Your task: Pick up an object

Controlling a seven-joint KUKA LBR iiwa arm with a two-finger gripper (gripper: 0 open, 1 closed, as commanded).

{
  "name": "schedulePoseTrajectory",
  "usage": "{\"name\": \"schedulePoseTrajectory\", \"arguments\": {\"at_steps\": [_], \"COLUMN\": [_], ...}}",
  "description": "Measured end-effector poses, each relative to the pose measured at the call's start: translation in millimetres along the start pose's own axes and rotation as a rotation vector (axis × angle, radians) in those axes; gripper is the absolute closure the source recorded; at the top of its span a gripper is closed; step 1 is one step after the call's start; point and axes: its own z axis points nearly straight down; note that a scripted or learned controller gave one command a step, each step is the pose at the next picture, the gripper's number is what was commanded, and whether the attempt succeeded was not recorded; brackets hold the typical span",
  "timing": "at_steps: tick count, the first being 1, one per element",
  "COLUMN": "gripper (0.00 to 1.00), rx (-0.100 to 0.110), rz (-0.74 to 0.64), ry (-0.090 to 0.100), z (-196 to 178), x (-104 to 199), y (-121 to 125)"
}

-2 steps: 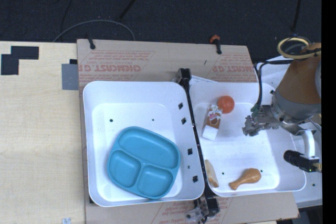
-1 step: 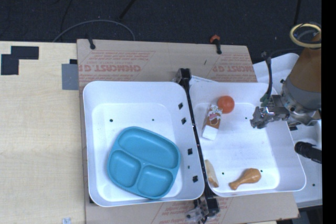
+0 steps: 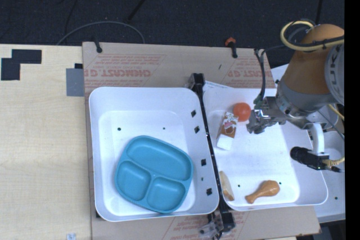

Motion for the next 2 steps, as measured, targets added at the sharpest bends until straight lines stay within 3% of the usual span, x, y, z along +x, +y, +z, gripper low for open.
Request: {"name": "schedulePoseTrajectory", "arguments": {"at_steps": [2], "gripper": [1.0], "rx": [0.001], "rz": [0.003], "ry": [-0.002], "z": [-21.6], "x": [100.4], "y": [18.0]}}
